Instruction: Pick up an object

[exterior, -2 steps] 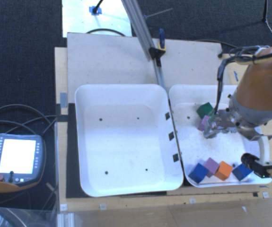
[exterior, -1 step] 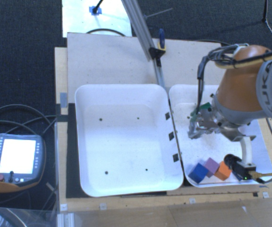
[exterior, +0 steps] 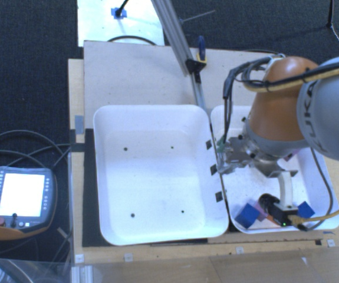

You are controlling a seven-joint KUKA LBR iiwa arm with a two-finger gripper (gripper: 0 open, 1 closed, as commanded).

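Bins of shallow white plastic sit side by side on a pale wooden bench (exterior: 145, 69): the left bin (exterior: 157, 175), its floor marked by four small dark dots, and the right bin (exterior: 313, 184). Over the right bin hangs the grey arm with its orange band (exterior: 278, 108). Its metal two-finger gripper (exterior: 235, 158) is low inside that bin, close to the wall nearest the left bin. The wrist covers much of the tool from this angle, so I cannot tell whether the gripper is spread or closed. A small blue block (exterior: 247, 215) lies on the floor of the right bin near the front rim, apart from the gripper. A second blue block (exterior: 305, 209) lies toward the front right corner. On the dark floor left of the bench rests a grey-and-orange handheld control pendant with a bright screen (exterior: 19, 200).
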